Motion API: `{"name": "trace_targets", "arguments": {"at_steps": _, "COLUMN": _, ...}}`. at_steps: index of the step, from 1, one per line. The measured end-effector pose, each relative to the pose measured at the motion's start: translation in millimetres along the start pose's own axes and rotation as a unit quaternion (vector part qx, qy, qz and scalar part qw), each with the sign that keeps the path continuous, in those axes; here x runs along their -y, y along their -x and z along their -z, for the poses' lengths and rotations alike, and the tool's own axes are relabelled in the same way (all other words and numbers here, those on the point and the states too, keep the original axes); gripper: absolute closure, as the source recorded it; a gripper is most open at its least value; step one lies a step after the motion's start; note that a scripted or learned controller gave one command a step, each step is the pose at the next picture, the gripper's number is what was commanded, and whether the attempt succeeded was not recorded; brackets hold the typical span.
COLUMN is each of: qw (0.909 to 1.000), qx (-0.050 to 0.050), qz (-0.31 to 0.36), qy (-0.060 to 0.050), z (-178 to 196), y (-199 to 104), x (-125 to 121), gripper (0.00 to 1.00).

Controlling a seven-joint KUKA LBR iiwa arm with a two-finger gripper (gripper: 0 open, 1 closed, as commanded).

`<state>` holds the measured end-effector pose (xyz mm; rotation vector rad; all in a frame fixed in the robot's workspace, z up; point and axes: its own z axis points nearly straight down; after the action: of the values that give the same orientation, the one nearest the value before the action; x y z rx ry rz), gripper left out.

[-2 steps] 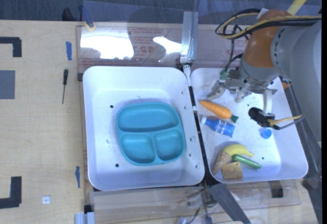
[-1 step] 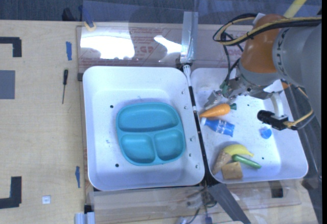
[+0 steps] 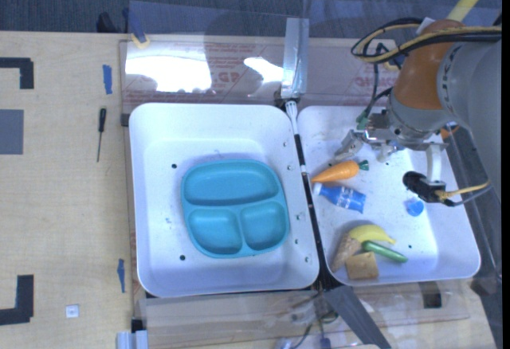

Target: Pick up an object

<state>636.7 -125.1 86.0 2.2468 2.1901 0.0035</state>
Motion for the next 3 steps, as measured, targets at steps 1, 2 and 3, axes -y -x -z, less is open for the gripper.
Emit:
{"name": "trace_targets", "arguments": {"at_steps": 1, "qw": 0.994, "qx": 0.0, "qz": 0.11, "qy": 0.002, "z": 51.9, "y": -35.2, "x": -31.3, "gripper": 0.0}}
{"name": "trace_targets", "arguments": {"at_steps": 2, "qw": 0.9939, "qx": 0.001, "qz": 0.11, "qy": 0.003, "z": 61.9, "y": -35.4, "x": -31.9, "gripper": 1.0}}
{"name": "trace_targets", "arguments": {"at_steps": 3, "qw": 0.9939, "qx": 0.001, "qz": 0.11, "qy": 0.003, "z": 61.1, "y": -35.5, "x": -31.6, "gripper": 0.0}}
